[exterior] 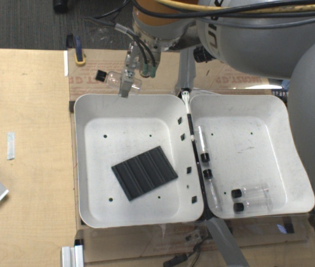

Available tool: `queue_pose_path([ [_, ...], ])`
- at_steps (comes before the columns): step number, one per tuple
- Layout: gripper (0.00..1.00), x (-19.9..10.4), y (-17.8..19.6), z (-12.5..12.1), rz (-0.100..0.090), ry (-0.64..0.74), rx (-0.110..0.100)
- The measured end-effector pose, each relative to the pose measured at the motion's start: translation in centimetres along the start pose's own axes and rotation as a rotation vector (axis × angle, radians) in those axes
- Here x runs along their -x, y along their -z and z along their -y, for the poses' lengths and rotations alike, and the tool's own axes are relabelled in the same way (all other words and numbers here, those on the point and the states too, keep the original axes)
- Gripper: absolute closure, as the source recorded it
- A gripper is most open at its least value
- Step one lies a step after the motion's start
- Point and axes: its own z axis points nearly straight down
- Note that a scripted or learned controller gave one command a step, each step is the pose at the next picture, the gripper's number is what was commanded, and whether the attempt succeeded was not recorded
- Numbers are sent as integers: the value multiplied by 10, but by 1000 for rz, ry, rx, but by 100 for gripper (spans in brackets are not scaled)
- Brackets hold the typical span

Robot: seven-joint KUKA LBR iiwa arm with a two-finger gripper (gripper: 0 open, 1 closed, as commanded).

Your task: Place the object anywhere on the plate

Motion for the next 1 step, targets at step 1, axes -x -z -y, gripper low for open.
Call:
queue_pose_path([
  [1,100,-65,-6,84,-2,108,-1],
])
